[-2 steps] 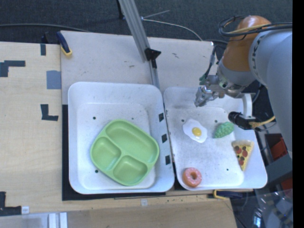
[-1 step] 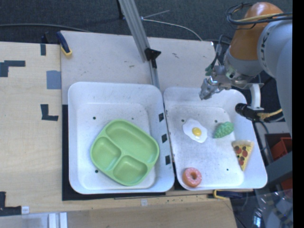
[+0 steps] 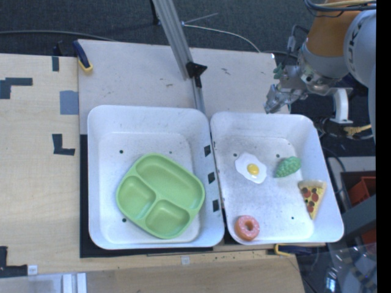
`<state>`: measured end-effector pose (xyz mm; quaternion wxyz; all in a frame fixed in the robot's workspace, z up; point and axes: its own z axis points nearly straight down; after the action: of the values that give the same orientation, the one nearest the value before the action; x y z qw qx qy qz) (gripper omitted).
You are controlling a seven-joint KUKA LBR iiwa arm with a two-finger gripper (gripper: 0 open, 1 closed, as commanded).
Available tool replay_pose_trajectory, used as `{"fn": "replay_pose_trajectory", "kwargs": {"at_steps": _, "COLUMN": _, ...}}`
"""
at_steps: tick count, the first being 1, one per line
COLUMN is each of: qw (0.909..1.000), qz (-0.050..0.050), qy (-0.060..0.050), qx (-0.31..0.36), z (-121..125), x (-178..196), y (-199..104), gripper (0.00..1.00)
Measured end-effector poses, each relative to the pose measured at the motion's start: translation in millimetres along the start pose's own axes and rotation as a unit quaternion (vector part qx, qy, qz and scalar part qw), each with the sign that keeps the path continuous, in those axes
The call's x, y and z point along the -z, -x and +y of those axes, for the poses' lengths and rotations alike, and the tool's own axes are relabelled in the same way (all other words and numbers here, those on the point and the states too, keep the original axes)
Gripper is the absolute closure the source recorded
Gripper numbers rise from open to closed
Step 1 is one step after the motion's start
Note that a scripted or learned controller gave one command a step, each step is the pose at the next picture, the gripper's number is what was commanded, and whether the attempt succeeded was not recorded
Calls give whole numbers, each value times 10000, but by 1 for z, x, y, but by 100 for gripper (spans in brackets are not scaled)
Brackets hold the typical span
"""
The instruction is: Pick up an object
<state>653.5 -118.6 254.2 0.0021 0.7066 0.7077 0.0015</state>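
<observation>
Camera view: The grey arm with its orange band (image 3: 339,17) reached in from the right, and its tool (image 3: 276,102) hung above the far edge of the right-hand shallow white bin (image 3: 324,224), outside the rim rather than over the contents. Whether the tool was open or closed could not be told at this angle, and nothing was seen held in it.

The right-hand bin held four candidate objects, all lying loose and apart from one another: a white-and-yellow toy fried egg (image 3: 251,168) near the centre, a green toy broccoli floret (image 3: 287,166) just to its right, a toy pizza slice with red toppings (image 3: 312,197) against the right wall, and a pink-iced toy doughnut (image 3: 247,227) at the near edge. The left-hand white bin (image 3: 98,163) carried a light green plastic divided plate (image 3: 160,196).

In my judgement the task stood at the approach step, with no pick yet made. The next move would call for carrying the tool in over one chosen object, the egg or broccoli being nearest, then descending squarely upon it.
</observation>
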Motion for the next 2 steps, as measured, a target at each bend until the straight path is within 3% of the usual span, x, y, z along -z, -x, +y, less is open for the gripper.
{"fn": "replay_pose_trajectory", "kwargs": {"at_steps": 2, "qw": 10000, "qz": 12, "qy": -30, "qx": 28, "z": 2, "x": -2, "y": -118, "gripper": 100}}
